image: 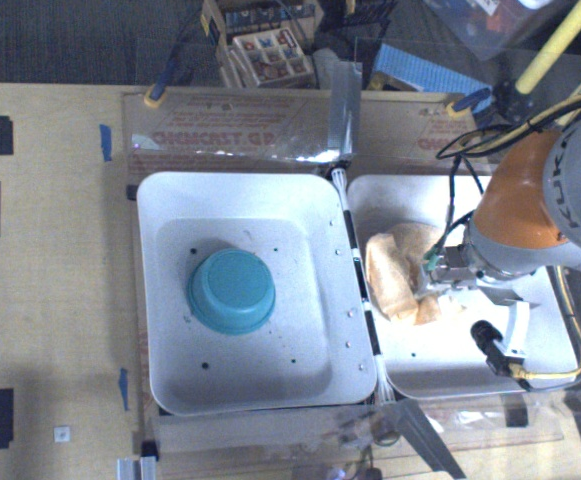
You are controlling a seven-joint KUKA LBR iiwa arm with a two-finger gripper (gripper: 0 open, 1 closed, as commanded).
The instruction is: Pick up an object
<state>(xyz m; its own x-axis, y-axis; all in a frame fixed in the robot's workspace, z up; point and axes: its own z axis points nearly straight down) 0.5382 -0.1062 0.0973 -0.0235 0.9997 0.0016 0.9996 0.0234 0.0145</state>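
Two bins, and in the right bin (530,373) the gripper (438,276) sits at the tan bread-like object (395,268), seemingly mid-grasp; whether it is clamped I cannot tell, so next comes a confirmed squeeze before lifting.

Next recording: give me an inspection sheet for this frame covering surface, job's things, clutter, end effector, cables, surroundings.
Surface: wooden bench bearing left bin and right bin side by side.
Job's things: teal bowl upside down in the left bin; tan bread-like object in the right bin.
Clutter: nothing seen inside the bins besides these.
End effector: end effector low in the right bin, against the tan object; grasp cannot be confirmed.
Cables: black cables along the arm.
Surroundings: cardboard strip behind the bins; boxes beyond.
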